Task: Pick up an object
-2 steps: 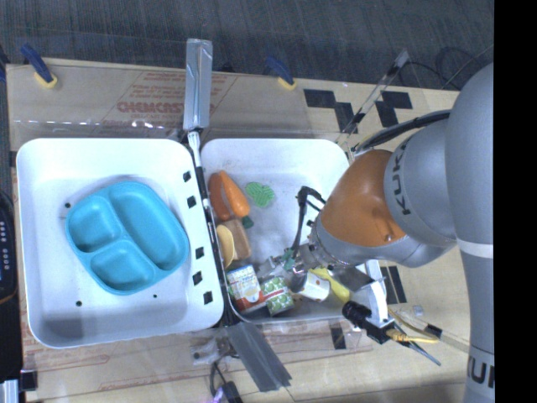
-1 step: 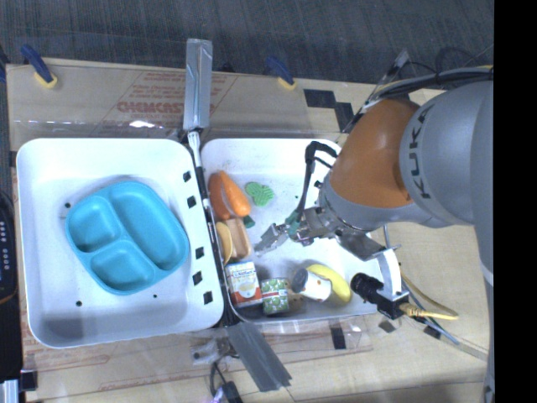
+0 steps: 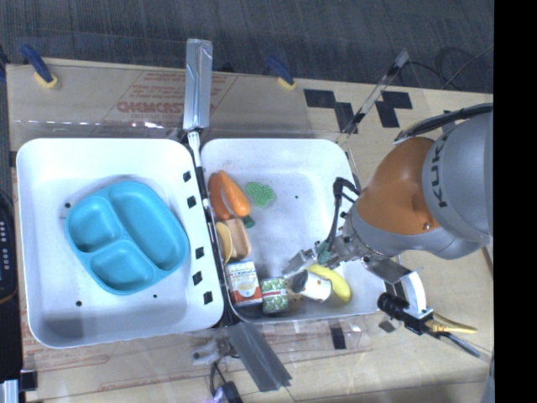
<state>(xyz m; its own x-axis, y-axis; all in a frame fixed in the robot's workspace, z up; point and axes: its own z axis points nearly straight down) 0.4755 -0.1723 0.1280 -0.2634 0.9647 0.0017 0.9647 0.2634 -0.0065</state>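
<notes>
Camera view: two white bins side by side on the bench. Left bin (image 3: pixel 33 225) has a blue divided plate (image 3: pixel 126 235) lying flat, approx centre. Right bin (image 3: pixel 294 154) holds the small stuff, mostly along its left wall & near edge: carrot (image 3: pixel 228 194) at top, bread roll (image 3: pixel 233 239) just below it, small carton (image 3: pixel 243 280) below that, green-label box (image 3: pixel 274 295) just beside the carton. Green leafy bit (image 3: pixel 261 195) sits right of the carrot, apart from it. Banana (image 3: pixel 333 281) lies near the bin's front right corner, w/ a white piece (image 3: pixel 315 288) touching its left end. Arm comes in from the right, orange band over the bin's right edge. Gripper (image 3: pixel 312 263) is low, right at the banana's left end; can't tell if fingers are apart or together, or if anything's between them.
</notes>
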